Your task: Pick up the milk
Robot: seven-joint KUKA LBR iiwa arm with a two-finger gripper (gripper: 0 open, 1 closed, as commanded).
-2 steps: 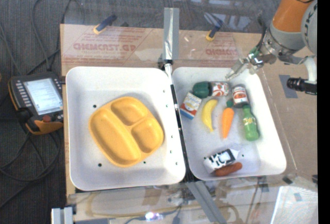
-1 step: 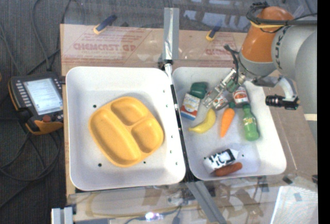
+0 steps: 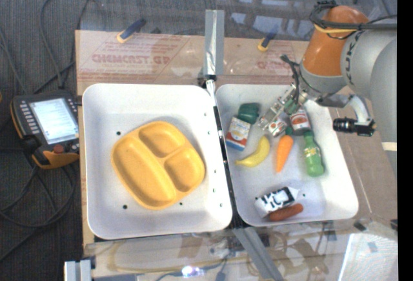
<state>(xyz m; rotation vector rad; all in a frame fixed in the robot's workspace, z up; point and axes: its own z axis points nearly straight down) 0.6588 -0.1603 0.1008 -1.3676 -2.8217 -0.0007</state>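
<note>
A: Where is your arm [image 3: 348, 53] sitting?

B: I am reaching in from the right, wrist bent down over the right bin's [image 3: 342, 205] far side, with my pincer [image 3: 279, 115] hanging just beside the green can [image 3: 248, 110] and the ketchup [image 3: 299, 121].

A: Is the pincer gripping anything?

B: I am not able to tell; the tip is looking small and muddled among those things.

A: And the milk [image 3: 237, 132]?

B: It is lying in the right bin near the left wall, below the can and just above the banana [image 3: 255, 153]. Its long axis is running up and down the view, tilting slightly. Which end is the top, I am not making out.

A: Anything else?

B: The yellow tray [image 3: 159, 163] is sitting in the left bin [image 3: 103, 208].
</note>
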